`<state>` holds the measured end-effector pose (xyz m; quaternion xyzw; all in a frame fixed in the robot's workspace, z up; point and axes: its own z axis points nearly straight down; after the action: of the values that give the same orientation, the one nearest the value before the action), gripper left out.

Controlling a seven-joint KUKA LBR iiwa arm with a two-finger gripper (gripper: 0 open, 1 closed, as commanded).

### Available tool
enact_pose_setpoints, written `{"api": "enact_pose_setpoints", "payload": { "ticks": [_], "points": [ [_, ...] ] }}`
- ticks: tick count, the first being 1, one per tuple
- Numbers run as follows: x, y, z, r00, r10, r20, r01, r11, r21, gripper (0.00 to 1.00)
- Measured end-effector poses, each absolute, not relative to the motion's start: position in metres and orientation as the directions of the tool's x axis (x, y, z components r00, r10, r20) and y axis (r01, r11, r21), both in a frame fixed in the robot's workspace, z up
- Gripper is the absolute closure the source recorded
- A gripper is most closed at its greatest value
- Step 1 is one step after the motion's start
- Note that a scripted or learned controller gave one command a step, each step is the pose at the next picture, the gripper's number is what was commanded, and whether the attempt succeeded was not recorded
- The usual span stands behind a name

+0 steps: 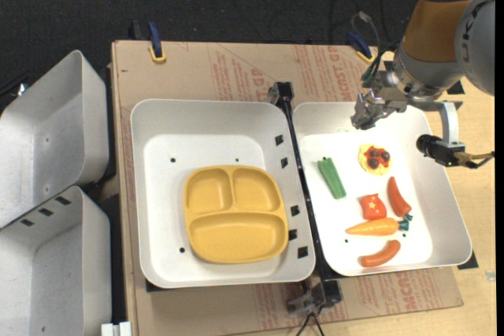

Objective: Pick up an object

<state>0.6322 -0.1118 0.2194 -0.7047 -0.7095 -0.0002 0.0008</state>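
My gripper [364, 120] hangs over the far left corner of the right bin [449, 248], with nothing visible between its fingers. Below it in that bin lie a green strip [331, 177], a yellow disc with dark berries [375, 158], a red pepper [398, 196], a small red block [373, 207], an orange carrot [373, 228] and a red-orange sausage [379, 253]. The nearest things to the gripper are the yellow disc and the green strip, both a short way toward the front.
The left bin [157, 169] holds a yellow divided tray [235, 213]. A black divider rail [293, 161] runs between the two bins. Two empty-looking white tubs [47, 169] stand off the bench at the left.
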Motion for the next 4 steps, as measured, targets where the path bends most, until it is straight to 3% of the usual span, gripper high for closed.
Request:
{"api": "enact_pose_setpoints", "payload": {
  "ticks": [4],
  "points": [
    [0.599,0.092,0.224,-0.008,1.000,0.001,1.000,0.008,-0.003,1.00]
  ]
}}
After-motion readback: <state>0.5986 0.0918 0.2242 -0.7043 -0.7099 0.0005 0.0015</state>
